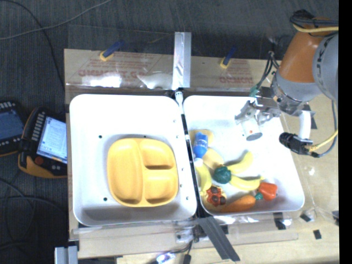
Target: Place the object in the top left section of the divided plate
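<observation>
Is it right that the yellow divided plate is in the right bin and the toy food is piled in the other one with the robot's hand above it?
Not quite. The camera view shows the yellow divided plate in the left bin, not the right one. The toy food is piled in the right bin, and the gripper is above that bin.

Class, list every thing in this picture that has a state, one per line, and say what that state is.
Divided plate: upright in the left bin, nothing on it.
Gripper: above the right bin, holding nothing.
Toy foods: heaped in the right bin, untouched.
Handheld screen: lit.
</observation>
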You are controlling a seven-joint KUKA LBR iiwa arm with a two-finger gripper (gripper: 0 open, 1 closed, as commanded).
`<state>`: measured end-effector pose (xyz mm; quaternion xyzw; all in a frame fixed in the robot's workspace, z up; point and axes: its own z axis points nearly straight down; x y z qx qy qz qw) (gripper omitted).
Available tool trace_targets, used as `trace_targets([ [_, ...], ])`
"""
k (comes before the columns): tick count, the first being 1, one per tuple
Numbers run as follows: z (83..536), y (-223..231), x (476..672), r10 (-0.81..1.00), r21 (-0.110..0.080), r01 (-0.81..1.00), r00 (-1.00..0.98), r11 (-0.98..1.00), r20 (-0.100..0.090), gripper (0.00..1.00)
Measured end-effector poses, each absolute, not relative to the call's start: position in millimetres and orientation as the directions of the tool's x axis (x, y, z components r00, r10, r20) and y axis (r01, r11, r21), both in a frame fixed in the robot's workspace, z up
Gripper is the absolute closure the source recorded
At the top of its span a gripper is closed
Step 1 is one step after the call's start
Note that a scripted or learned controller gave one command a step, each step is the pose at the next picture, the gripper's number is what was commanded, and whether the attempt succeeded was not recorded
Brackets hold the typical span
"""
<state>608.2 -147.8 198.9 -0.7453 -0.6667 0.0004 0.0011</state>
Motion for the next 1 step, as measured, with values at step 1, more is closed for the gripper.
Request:
trace_targets([
  [1, 182.7, -68.3, 559.7, 0.95, -0.002, 0.95, -0.312, 0.312, 0.002, 1.0],
])
